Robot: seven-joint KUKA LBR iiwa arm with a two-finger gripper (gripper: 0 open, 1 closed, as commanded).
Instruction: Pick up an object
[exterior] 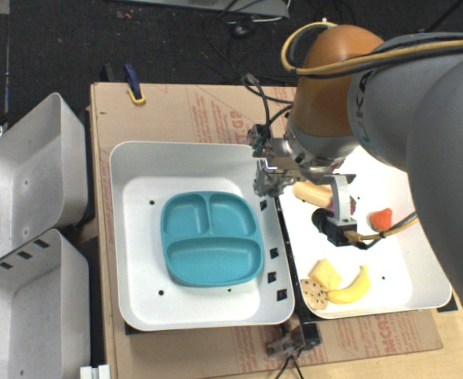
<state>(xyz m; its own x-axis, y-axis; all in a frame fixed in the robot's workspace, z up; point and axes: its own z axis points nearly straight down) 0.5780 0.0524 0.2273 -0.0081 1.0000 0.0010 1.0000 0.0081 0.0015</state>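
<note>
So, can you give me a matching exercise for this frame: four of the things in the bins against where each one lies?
Things:
1. teal divided plate
2. banana
3. orange-red piece
4. pale tan roll

Places:
A. right bin, towards the view's right side
B. middle of the left bin
C. right bin, upper part, close to the wall between the bins
D. right bin, by its near rim, at the bottom of the view

Pairs: 1-B, 2-D, 3-A, 4-C
</note>
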